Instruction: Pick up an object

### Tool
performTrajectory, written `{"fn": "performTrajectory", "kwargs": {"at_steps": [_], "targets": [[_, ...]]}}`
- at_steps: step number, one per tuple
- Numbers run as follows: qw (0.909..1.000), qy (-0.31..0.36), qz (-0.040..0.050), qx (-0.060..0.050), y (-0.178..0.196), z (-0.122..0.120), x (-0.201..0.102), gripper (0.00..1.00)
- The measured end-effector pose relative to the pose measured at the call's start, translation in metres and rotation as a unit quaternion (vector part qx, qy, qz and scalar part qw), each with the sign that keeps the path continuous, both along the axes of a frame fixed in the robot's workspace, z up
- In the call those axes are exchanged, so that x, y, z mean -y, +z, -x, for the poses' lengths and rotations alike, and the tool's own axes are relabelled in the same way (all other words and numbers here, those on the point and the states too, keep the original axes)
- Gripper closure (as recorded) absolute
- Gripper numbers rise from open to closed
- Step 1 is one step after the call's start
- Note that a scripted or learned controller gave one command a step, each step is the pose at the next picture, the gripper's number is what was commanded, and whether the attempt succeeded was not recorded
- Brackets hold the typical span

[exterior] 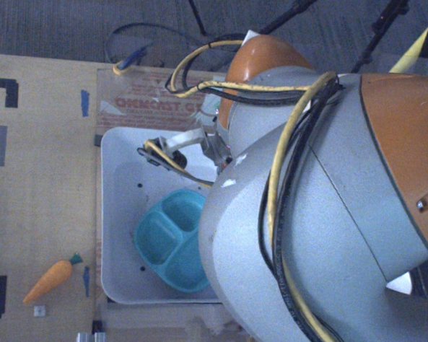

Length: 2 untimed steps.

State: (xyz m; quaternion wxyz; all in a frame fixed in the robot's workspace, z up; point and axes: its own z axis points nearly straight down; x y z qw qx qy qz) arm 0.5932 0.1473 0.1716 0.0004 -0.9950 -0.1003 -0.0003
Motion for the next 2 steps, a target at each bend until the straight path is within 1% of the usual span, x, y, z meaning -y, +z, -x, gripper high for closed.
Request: {"fn": "performTrajectory", "kwargs": {"at_steps": [1, 2], "targets": [[1.0, 0.002, -0.0013, 0.006, -0.054, 0.026, -0.018, 1.0], [0.999, 0.044, 0.0004, 0.0, 0.044, 0.089, -0.075, 1.0]]}}
